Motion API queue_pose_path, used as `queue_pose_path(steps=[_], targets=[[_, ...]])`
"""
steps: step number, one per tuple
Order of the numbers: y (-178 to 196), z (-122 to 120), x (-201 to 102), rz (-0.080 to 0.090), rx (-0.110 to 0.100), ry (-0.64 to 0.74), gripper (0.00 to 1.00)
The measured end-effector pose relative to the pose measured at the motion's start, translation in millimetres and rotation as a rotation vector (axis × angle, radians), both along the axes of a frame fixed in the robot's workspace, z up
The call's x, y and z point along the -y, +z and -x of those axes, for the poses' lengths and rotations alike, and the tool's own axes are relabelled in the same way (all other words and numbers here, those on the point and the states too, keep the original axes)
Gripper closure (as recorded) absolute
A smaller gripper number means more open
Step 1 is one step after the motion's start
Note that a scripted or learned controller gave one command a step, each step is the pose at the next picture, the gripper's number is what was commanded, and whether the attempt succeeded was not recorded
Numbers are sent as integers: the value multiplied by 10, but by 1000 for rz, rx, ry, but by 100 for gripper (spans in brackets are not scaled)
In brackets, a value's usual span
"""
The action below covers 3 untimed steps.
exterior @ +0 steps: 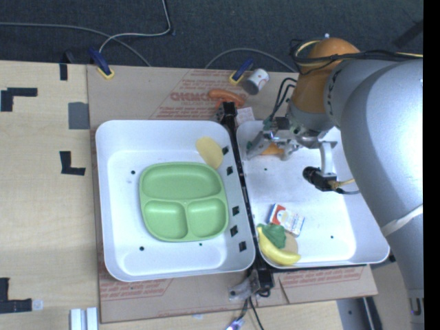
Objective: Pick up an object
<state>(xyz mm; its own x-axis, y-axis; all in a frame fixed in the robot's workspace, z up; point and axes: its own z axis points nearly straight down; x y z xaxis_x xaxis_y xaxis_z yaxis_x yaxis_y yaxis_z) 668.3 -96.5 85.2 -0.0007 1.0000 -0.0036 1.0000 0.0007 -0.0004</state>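
Apparently mid-reach, the claw [269, 145] sits low at the right bin's [357, 249] eleven o'clock corner, its opening impossible to tell, with something orange [273, 151] beneath it, while the banana [278, 253] lies untouched at seven o'clock, so closing comes next.

- The light is bright and even, and it seems to come from above.
- The two white bins [110, 205] shine the most. Their walls look almost washed out.
- Shadows are soft and small. A thin one sits under the green plate [183, 201] in the left bin.
- The big grey arm [385, 136], right of the bins, looks blurry because it is close to the camera.
- Above the bins, the dark floor [206, 12] looks dim and grainy.
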Motion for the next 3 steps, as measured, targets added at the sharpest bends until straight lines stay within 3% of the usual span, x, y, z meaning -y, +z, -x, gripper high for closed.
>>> queue_pose_path(steps=[1,2,3], targets=[[3,-2,132,-2,0,1,0],[0,-2,6,0,1,0,0],[2,-3,81,-2,0,1,0]])
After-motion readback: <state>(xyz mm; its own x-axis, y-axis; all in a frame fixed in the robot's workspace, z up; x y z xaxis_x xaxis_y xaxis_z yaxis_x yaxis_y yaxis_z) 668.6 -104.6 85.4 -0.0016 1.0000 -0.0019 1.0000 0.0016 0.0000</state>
